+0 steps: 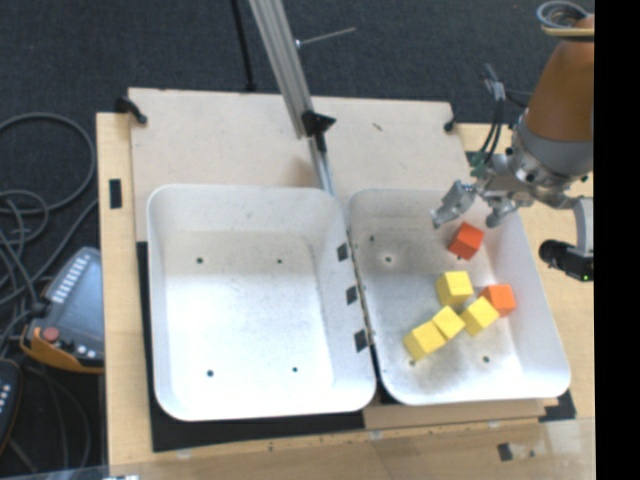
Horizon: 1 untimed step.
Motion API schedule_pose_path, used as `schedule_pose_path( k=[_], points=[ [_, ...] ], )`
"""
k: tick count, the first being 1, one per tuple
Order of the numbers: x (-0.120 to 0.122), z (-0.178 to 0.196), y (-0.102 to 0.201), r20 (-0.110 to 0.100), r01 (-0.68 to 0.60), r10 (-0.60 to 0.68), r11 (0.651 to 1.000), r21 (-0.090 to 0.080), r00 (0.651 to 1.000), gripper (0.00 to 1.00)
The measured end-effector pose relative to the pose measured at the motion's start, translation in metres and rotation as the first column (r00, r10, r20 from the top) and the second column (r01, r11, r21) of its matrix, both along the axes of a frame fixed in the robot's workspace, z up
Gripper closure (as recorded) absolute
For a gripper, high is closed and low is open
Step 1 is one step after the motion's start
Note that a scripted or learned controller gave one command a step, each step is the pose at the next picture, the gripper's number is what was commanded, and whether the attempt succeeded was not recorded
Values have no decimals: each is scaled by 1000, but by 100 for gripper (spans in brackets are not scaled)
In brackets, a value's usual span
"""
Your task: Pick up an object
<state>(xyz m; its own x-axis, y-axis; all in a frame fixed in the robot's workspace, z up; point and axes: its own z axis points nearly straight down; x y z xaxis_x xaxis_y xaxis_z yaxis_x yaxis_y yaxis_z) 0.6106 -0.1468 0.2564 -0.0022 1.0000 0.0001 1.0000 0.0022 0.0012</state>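
My gripper [473, 210] hangs over the back of the right bin [470, 392], its two fingers spread apart and open. An orange cube [466, 240] lies just below and in front of the fingertips, not between them. Further forward in the same bin sits a cluster of yellow cubes [454, 287] [481, 314] [448, 322] [424, 339] with a second orange cube [499, 298] at the cluster's right side.
The left bin [250, 298] stands beside the right one, with a thin divider between them. A slanted aluminium post [285, 58] rises behind the bins. Cables and a handheld pendant [70, 308] lie off the bench at the left.
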Motion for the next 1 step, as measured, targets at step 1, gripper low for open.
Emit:
schedule_pose_path(
  k=[1],
  points=[
    [-41, -128, -4, 12, 1, -1, 1000, -5, 1000, 0]
  ],
)
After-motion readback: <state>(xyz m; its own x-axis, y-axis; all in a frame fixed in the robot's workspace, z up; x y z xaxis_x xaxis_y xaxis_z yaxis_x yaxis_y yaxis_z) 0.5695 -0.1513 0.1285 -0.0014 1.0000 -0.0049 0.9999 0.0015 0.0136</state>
